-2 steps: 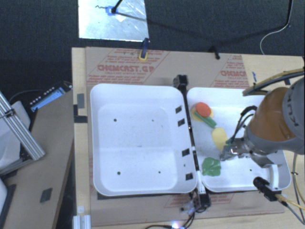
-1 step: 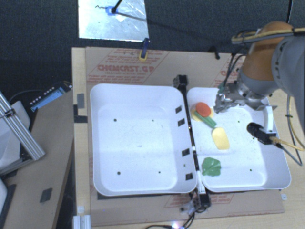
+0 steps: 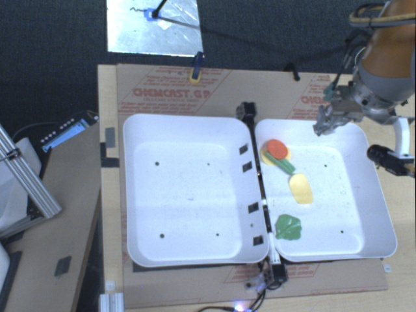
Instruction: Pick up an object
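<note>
you've got the arm (image 3: 390,51) coming in from the right, with the tool (image 3: 323,126) hanging over the far edge of the right bin (image 3: 370,200). you can't tell from this angle whether the tool is apart or together; it's too small and dark. nothing visible between it.

objects all sit in the right bin, left half:
- orange piece (image 3: 277,149) near the far left corner, touching a yellow bit (image 3: 267,156) under it
- green strip (image 3: 285,166) running diagonally just beside the orange piece, toward the bin centre
- yellow block (image 3: 300,189) just below the strip, close to it; can't tell if they touch
- green leafy piece (image 3: 288,227) near the front left corner, apart from the yellow block

the tool is up and to the right of the orange piece, not touching any object.

left bin (image 3: 188,187) sits right beside the right bin; black clips (image 3: 247,168) run along the seam between them. both bins rest on a cardboard sheet (image 3: 169,90) on the tabletop (image 3: 71,194). a shiny foil square (image 3: 153,17) lies beyond the cardboard, far left.
</note>
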Robot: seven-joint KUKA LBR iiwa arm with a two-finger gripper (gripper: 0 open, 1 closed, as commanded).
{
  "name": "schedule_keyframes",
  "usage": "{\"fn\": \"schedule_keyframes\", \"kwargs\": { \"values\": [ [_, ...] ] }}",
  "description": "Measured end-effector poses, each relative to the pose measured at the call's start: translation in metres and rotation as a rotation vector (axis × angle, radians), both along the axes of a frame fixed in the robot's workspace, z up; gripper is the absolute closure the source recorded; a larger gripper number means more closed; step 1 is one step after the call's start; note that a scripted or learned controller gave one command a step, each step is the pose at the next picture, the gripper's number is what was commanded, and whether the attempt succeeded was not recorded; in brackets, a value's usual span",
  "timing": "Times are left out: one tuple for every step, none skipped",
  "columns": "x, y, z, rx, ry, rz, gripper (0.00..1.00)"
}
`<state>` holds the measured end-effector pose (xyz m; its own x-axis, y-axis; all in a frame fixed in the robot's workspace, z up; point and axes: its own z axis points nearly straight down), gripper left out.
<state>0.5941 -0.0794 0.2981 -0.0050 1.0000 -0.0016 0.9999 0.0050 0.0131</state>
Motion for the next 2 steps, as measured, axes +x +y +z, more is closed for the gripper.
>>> {"fn": "schedule_keyframes", "kwargs": {
  "values": [
    [0.021, 0.091, 0.038, 0.005, 0.005, 0.009, 1.0],
    [-0.005, 0.152, 0.02, 0.004, 0.014, 0.006, 1.0]
  ]
}}
